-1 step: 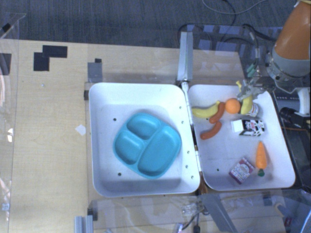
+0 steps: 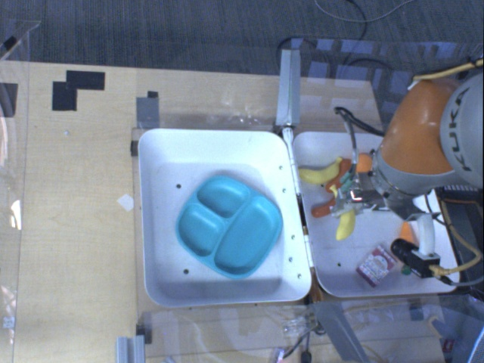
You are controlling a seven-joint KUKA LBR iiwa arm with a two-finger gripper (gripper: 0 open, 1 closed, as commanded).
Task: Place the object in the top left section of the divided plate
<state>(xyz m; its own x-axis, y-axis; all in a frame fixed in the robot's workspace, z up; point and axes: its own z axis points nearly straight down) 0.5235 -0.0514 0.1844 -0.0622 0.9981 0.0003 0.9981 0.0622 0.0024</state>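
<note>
The blue divided plate [image 2: 229, 226] lies in the left bin [image 2: 162, 165], its small top left section [image 2: 222, 194] holding nothing. My gripper [image 2: 353, 196] hangs low over the left half of the right bin [image 2: 333, 278], amid a cluster of small things. A yellow banana-shaped piece [image 2: 318, 175] lies just to its left, a red sausage-like piece [image 2: 321, 210] at its lower left, and another yellow piece [image 2: 344, 226] directly below it. The wrist hides what lies under the gripper.
A red and white packet [image 2: 376, 267] sits near the right bin's front. Orange pieces show beside the arm [image 2: 365, 161] and further right [image 2: 408, 231]. A metal divider [image 2: 290, 97] runs between the bins. The wide arm body [image 2: 431, 138] covers the right bin's back right.
</note>
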